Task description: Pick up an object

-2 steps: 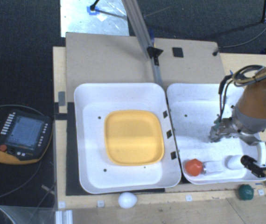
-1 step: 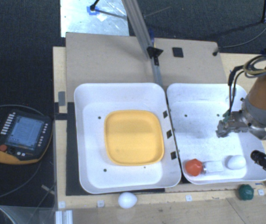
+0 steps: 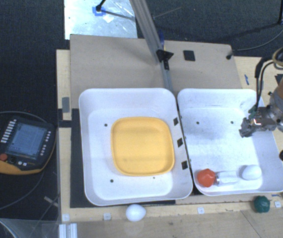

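Bench carries two white bins side by side; left bin (image 3: pixel 89 148) holds yellow plate (image 3: pixel 143 146). Right bin (image 3: pixel 216 108) has orange ball (image 3: pixel 205 177), clear tube (image 3: pixel 226 178), white egg (image 3: pixel 251 172) clustered at near wall. Gripper (image 3: pixel 248 128) hovers at right rim, well apart from cluster; claw state cannot tell. Risk: objects crowd bin wall, so descent may clip rim or nudge round pieces, causing empty grasp.

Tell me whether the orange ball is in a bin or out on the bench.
In. The orange ball lies inside the right bin, at its near left corner, beside a white object.
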Robot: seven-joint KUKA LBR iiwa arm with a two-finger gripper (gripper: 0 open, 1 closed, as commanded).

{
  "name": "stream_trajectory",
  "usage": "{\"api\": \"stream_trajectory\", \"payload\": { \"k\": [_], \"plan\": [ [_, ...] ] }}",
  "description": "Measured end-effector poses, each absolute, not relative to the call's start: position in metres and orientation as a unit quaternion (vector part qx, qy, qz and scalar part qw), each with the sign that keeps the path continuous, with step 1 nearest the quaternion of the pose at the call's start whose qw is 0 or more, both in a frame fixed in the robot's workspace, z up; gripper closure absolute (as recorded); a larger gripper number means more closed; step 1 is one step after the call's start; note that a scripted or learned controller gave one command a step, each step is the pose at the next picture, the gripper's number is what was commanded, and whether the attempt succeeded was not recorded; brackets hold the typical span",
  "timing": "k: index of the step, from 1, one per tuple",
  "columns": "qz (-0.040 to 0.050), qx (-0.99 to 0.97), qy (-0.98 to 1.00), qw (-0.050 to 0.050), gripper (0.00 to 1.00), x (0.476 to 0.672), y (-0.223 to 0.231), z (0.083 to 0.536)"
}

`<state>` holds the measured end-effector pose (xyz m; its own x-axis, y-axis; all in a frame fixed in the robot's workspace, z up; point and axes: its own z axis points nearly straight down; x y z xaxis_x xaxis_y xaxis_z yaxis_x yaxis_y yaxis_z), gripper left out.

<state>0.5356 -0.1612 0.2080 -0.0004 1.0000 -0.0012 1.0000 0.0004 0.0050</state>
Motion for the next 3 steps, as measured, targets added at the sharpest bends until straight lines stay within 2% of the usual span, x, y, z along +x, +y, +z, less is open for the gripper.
{"api": "stream_trajectory", "payload": {
  "k": [1, 2, 3],
  "plan": [
    [0.0012, 0.707, 0.707, 0.002, 1.00, 0.537, -0.161, 0.252],
    [0.0005, 0.706, 0.708, 0.000, 1.00, 0.546, -0.116, 0.243],
    [0.0005, 0.705, 0.709, 0.000, 1.00, 0.566, -0.059, 0.235]
  ]
}}
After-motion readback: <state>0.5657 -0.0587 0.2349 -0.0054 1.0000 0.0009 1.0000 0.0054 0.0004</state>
